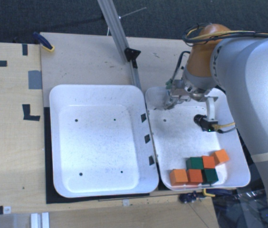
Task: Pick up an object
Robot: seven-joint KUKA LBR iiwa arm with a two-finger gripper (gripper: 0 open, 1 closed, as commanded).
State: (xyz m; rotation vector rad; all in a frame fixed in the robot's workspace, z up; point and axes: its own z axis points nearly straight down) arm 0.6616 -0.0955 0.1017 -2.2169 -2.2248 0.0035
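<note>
Several small blocks huddle in the near right corner of the right bin (172, 132): orange blocks (178, 176) and green blocks (195, 163), with one orange block (221, 156) at the cluster's far right. My gripper (170, 100) hangs low over the far left corner of that bin, well away from the blocks. Nothing can be made out in it. The grey arm with its orange band (205, 46) comes in from the right above the bin's far edge.
The left bin (58, 99) lies beside the right one. A slanted metal rail (115, 23) with a black clamp (132, 54) stands behind the bins. A blue and yellow tool (44, 41) lies at the bench's far left. A black cable fitting (206, 123) hangs over the right bin.
</note>
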